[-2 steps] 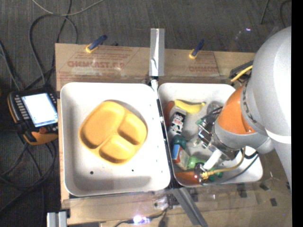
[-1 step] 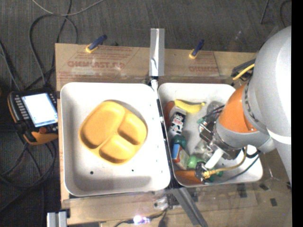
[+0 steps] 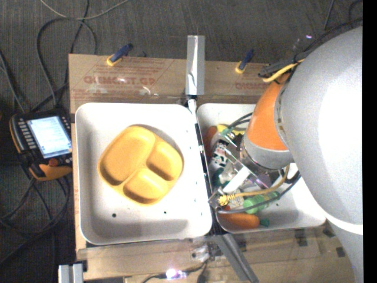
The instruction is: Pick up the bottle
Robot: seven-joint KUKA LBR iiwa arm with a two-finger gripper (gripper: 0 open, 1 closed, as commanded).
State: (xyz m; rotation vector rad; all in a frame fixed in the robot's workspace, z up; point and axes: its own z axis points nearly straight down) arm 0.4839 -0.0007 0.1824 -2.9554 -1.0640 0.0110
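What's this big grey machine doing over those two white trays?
A robot arm reaches in from the right and hangs low over the right tray, which is crowded with small things, among them a carrot near the front edge. It is meant to pick up a bottle, but the arm's own bulk and cables cover most of that tray, so I cannot tell whether it has hold of anything. The left tray has a yellow divided plate lying in it.

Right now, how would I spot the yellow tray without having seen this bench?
Find the left white bin of the two side by side. The yellow tray lies in its middle, rounded and divided into three compartments. It lies alone there, while the arm's wrist and small clutter crowd the right bin.
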